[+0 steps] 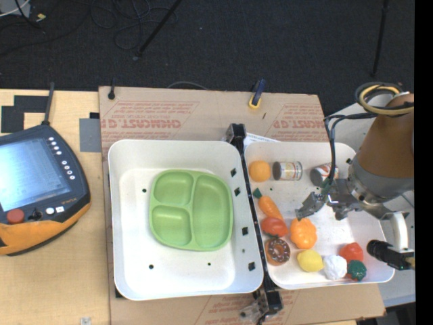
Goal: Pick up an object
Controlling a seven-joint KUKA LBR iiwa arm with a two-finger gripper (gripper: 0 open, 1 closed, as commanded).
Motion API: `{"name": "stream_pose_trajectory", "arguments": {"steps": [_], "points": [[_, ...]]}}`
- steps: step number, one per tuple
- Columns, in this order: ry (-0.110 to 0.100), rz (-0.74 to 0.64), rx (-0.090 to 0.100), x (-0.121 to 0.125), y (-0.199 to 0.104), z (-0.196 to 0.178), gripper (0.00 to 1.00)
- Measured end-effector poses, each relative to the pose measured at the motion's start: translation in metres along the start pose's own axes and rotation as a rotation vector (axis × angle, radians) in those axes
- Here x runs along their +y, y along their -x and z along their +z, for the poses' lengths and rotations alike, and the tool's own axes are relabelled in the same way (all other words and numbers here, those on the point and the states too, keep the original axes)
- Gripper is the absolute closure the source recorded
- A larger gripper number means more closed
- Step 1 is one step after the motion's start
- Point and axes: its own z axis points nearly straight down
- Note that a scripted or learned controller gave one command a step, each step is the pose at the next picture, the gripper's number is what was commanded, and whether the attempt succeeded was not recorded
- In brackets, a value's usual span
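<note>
Step in hand: approach. My gripper [308, 208] hangs low inside the right shallow white bin [318, 282], fingers apart and clamped on nothing. The round orange plastic fruit [303, 233] lies just below them. Next move, as I judge it: centre over this 1 fruit, descend, close

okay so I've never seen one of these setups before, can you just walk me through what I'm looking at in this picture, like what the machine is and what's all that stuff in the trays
One camera looks down at a slant on a bench with two shallow white bins. The grey and orange shape at the right is a robot arm; its pincer hangs over the right bin, and nothing shows between its fingers. That bin holds toy food: an orange ball, a small jar, a carrot, a doughnut and a lemon. The left bin holds a green divided plate. The handheld screen at the left looks like a control pad.
</note>
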Motion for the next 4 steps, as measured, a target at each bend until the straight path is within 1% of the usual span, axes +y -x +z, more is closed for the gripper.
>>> {"name": "stream_pose_trajectory", "arguments": {"steps": [1, 2, 3, 4], "points": [[0.012, -0.002, -0.002, 0.003, 0.000, -0.006, 0.00], [0.007, -0.002, -0.001, -0.003, 0.008, 0.049, 0.00], [0.011, -0.002, -0.003, -0.002, 0.006, 0.102, 0.00], [0.011, 0.007, -0.001, -0.003, 0.009, 0.090, 1.00]]}}
